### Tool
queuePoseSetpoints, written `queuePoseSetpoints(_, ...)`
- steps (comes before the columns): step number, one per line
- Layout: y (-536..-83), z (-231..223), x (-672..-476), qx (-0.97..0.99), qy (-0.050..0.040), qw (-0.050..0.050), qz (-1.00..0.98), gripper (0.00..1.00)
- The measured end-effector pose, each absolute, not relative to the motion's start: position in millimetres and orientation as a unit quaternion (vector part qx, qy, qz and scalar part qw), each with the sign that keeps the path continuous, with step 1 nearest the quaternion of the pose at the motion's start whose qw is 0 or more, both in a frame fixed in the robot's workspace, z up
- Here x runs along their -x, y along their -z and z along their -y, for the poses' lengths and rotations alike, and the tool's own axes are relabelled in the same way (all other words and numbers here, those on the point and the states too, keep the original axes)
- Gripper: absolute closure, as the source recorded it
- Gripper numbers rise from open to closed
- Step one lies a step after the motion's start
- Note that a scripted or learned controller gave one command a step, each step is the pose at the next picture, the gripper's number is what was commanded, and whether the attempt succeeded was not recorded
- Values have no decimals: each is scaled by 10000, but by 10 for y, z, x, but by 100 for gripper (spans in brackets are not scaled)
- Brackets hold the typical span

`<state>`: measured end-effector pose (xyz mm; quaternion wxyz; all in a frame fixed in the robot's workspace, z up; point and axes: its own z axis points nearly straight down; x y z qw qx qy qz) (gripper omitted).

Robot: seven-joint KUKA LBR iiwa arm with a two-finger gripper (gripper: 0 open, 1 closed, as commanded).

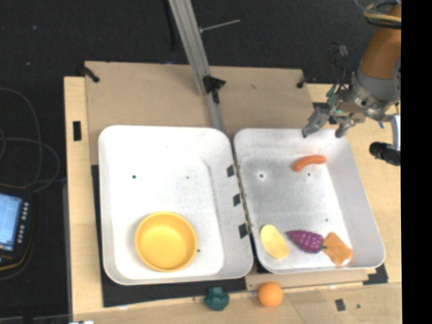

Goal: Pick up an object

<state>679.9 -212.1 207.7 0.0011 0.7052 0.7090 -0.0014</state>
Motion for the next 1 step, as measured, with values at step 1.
queuePoseSetpoints(1, -2077, 2121, -6799, -7049, 16, 9, -7093, 0)
